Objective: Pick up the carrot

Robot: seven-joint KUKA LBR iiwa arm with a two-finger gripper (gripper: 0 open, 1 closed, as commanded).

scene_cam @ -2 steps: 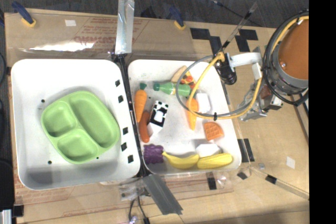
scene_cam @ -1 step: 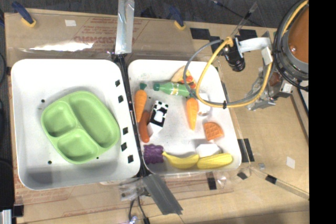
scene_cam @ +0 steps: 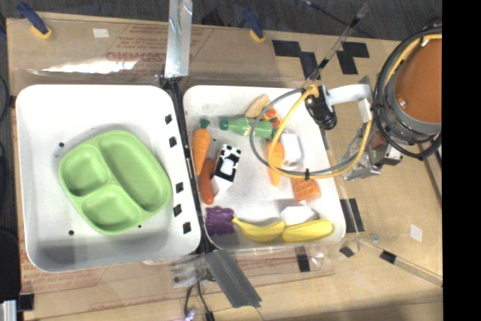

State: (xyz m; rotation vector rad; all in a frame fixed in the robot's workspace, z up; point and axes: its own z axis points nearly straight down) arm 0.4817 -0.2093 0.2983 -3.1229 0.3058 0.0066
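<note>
The carrot (scene_cam: pixel 202 162) is a long orange piece lying lengthwise against the left wall of the right bin (scene_cam: pixel 331 162), next to a black-and-white toy (scene_cam: pixel 227 162). My gripper (scene_cam: pixel 364 168) hangs over the right rim of that bin, far to the right of the carrot and apart from it. The wrist and yellow cable hide most of it.
The right bin also holds a green bottle (scene_cam: pixel 248 126), a slim orange piece (scene_cam: pixel 275 159), purple grapes (scene_cam: pixel 219 219), a banana (scene_cam: pixel 258 230), corn (scene_cam: pixel 309 231), an orange block (scene_cam: pixel 306 189) and white blocks (scene_cam: pixel 291 147). A green divided plate (scene_cam: pixel 113 180) lies in the left bin (scene_cam: pixel 37 116).
</note>
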